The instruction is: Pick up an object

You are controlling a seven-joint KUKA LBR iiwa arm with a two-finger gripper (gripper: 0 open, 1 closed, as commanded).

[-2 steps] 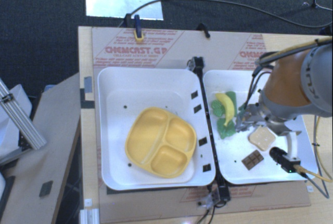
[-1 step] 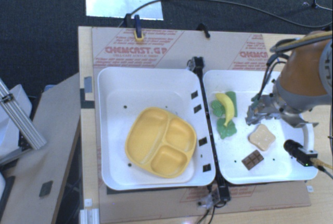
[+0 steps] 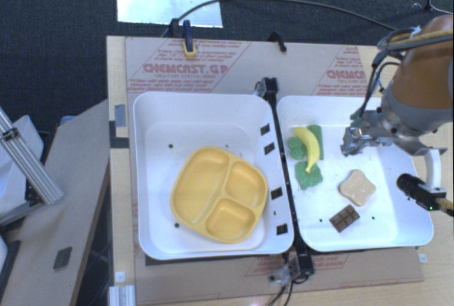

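**Arm above the right bin, food pieces lying loose**

While the arm [image 3: 422,77] reaches in from three o'clock, its gripper [image 3: 357,139] hangs over the upper part of the right bin [image 3: 408,230], toward one o'clock of that bin's middle. Whether the gripper is clenched or released cannot be told from this slanted view; nothing is seen between its fingers.

Camera view: two white bins sit side by side on the tabletop [image 3: 119,184]. The left bin [image 3: 152,155] carries a yellow divided plate [image 3: 218,193] with three compartments, lying toward five o'clock of the bin's centre. In the right bin, a banana [image 3: 308,144] lies on green leafy pieces [image 3: 307,171] near the bin's ten o'clock corner, just beside the divider between the bins. A slice of toast [image 3: 357,188] lies near the bin's centre, at about six o'clock from the gripper and apart from it. A brown chocolate piece [image 3: 345,218] lies at six o'clock of the toast, near the bin's lower wall. All four things rest on the bin floor. A black cylinder [image 3: 415,189] on the arm shows at the bin's three o'clock side.
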